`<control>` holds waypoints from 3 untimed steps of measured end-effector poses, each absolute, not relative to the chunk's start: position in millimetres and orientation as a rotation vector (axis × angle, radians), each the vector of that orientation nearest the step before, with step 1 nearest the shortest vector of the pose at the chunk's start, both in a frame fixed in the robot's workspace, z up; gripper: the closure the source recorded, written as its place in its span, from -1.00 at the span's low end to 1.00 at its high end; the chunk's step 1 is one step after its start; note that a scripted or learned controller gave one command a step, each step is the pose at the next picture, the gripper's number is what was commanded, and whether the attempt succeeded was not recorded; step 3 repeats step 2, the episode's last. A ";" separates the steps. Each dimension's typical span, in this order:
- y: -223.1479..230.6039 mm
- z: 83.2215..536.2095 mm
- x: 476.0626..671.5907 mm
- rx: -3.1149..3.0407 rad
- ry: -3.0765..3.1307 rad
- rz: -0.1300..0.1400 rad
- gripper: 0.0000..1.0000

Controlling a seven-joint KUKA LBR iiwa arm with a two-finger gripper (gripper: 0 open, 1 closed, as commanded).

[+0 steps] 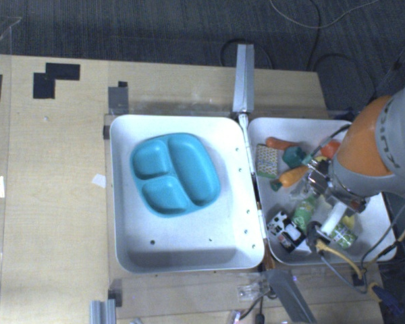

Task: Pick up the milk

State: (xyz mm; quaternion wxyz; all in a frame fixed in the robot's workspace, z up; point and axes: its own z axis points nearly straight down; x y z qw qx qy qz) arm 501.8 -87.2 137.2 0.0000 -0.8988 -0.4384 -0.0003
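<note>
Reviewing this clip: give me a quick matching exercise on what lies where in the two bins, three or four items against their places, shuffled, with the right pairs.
Things:
1. blue divided plate
2. black-and-white milk carton
3. orange carrot
4. arm's orange band

Places:
A. near front corner of the right bin, beside the divider
B. above the right bin's right half
C. middle of the left bin
D. right bin, toward its far side, next to a teal item

Pairs: 1-C, 2-A, 3-D, 4-B
</note>
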 end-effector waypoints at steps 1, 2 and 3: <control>-36.1 184.6 487.7 -2.789 -1.446 -0.005 -1.00; -128.8 135.8 487.9 -2.831 -1.370 -0.005 -1.00; -128.8 135.8 487.9 -2.831 -1.370 -0.005 -1.00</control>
